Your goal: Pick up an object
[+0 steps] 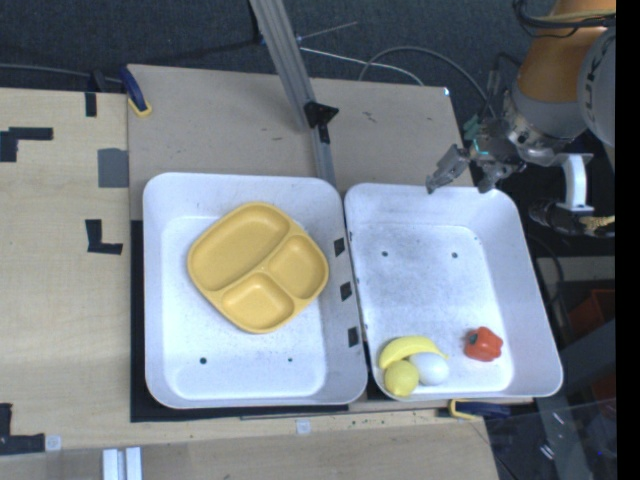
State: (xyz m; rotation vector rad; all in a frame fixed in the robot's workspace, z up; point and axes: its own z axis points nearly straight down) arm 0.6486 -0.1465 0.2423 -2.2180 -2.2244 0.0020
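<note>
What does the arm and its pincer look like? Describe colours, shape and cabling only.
The arm is bulky and rounded, with an orange band above a grey wrist section. The pincer is dark grey, with two thin fingers on a compact body showing a small teal spot. Thin black cables loop around the top of the arm, and a white bracket-like part sits just below the wrist.

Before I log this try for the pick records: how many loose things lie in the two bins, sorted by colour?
Yellow: 3, the divided plate in the left bin, the banana and the round fruit in the right bin
White: 1, the egg-like ball
Red: 1, the pepper-like piece
Total: 5
</note>
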